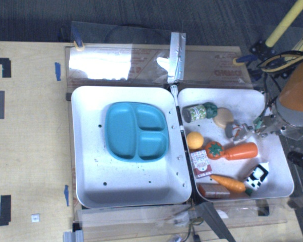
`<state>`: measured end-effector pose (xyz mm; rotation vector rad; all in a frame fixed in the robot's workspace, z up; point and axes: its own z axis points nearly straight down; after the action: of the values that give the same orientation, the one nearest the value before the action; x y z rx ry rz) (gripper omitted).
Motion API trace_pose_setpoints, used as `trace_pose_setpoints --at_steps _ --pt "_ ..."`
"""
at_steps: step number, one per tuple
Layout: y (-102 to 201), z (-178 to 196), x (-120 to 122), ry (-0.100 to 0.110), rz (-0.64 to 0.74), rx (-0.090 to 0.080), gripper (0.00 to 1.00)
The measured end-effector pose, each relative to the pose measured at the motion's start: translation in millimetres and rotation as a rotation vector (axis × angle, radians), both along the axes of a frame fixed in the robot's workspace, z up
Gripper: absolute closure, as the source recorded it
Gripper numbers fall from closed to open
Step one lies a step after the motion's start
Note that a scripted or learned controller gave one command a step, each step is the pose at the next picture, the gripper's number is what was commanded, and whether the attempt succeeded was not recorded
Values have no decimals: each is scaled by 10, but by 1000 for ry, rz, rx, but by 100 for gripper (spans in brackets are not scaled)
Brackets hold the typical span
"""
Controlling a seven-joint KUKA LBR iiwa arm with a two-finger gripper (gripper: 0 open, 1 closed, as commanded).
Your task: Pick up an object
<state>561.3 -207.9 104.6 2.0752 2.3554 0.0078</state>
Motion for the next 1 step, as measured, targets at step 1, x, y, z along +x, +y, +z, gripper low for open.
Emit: trace_pose_setpoints --at_steps 1 --pt "288 -181 773 0 86 -3 0"
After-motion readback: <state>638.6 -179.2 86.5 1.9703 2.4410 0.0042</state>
